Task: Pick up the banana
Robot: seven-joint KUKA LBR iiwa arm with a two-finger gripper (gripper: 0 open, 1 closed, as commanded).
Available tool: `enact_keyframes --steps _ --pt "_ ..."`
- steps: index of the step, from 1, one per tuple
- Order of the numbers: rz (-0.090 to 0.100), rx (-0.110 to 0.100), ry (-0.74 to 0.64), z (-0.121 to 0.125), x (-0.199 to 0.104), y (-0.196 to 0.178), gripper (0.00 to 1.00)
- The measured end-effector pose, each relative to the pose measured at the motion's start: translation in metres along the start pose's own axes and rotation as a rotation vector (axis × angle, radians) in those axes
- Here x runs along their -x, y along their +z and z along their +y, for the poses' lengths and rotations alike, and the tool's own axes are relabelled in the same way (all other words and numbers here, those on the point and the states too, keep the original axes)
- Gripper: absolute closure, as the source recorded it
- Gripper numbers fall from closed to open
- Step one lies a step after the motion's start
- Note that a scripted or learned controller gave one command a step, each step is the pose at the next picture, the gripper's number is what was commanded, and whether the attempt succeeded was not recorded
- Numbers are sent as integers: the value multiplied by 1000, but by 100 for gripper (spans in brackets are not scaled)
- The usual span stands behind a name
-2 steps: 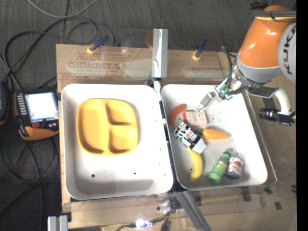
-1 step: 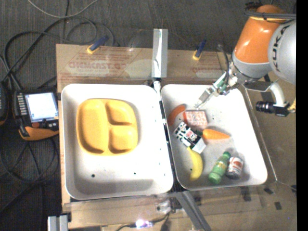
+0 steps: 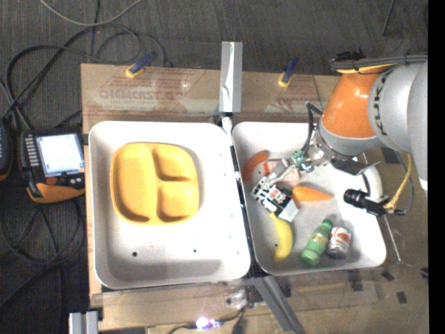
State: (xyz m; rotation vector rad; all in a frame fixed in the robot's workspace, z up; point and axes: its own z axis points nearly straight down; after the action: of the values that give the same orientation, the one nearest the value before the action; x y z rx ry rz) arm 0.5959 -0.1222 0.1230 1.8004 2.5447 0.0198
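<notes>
The grey arm carries dark letters on its casing beside the orange band; "KU" can be made out at the edge of the casing. The cardboard sheet behind the bins bears faint reddish print, too washed out to read. The small can shows a label, illegible.

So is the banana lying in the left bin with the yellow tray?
No, the banana lies in the right bin, beside the green bottle, while the yellow tray sits in the left bin.
</notes>
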Motion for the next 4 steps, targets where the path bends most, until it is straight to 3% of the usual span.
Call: enact_keyframes --steps 1,2,3,4 --pt "13 -24 -53 30 1 -41 0" --pt "12 -27 2 -59 6 -46 0" --pt "14 -24 -28 -45 17 -79 0" --pt "13 -29 121 -88 -71 -62 0"
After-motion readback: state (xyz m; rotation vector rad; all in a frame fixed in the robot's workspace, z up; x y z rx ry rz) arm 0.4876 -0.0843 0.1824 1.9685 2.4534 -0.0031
